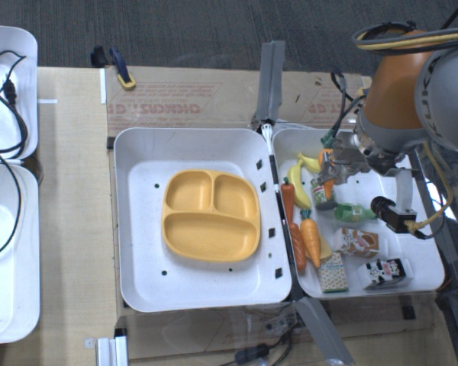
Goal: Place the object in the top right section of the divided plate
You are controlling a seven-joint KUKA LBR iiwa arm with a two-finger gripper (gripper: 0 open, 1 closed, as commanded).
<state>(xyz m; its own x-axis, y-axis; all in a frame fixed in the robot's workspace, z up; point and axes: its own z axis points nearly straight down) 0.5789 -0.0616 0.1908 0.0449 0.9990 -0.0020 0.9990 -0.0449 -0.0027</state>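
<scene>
Yellow divided plate (211, 214) — three sections

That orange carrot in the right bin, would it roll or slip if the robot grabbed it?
The carrot tapers to a point, so it would probably roll in a curve if nudged. Its surface looks smooth and glossy, likely plastic, so the fingers might slip toward the thin end. It lies packed against another carrot, which may hamper a clean grab.

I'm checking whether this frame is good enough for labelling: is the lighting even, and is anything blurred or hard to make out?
Camera view: light is soft and even, with faint shadows inside the left bin; the yellow divided plate is sharp and free of glare; the small items in the right bin are low-detail; the gripper is small and murky against the clutter.
</scene>
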